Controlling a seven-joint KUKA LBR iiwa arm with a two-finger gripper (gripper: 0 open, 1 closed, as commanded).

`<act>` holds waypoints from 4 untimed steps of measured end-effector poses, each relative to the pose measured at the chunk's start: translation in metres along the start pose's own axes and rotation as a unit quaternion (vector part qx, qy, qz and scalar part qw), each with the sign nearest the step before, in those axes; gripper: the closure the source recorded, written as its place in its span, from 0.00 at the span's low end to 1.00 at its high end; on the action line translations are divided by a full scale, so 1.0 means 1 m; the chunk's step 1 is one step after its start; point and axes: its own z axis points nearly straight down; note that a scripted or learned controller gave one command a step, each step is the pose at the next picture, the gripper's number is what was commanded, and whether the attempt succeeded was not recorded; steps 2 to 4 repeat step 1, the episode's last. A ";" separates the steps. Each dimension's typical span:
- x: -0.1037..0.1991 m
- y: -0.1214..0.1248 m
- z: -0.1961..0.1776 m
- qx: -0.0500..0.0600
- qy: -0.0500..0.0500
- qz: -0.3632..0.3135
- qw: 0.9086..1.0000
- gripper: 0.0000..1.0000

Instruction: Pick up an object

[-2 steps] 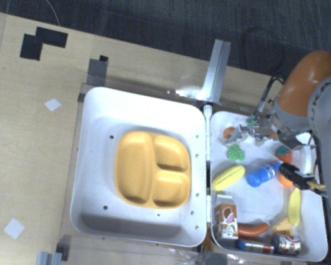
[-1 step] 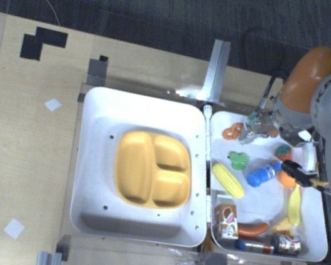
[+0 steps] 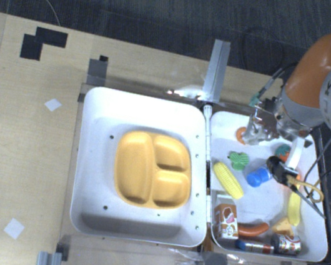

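Note:
My gripper (image 3: pixel 256 133) hangs over the back left part of the right bin (image 3: pixel 317 241), just right of a small orange piece (image 3: pixel 240 134) that it partly hides. In front of it lie a green toy (image 3: pixel 239 158), a blue cup (image 3: pixel 258 177) and a yellow corn cob (image 3: pixel 228 180). A banana (image 3: pixel 293 209) rests by the right wall. Near the front of the bin are a brown can (image 3: pixel 226 219), a red sausage (image 3: pixel 254 227) and another small can (image 3: pixel 289 246). Nothing is seen hanging from the gripper.
The left bin (image 3: pixel 96 148) holds a yellow divided tray (image 3: pixel 151 169). A metal post (image 3: pixel 215 74) stands behind the wall shared by the bins. The grey arm with its orange band (image 3: pixel 319 67) fills the upper right, with cables trailing over the right bin's edge.

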 end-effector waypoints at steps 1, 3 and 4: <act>0.000 0.001 -0.010 -0.001 0.000 -0.003 1.000 1.00; 0.000 0.001 -0.010 -0.001 0.000 -0.003 1.000 1.00; 0.000 0.001 -0.010 -0.001 0.000 -0.003 1.000 1.00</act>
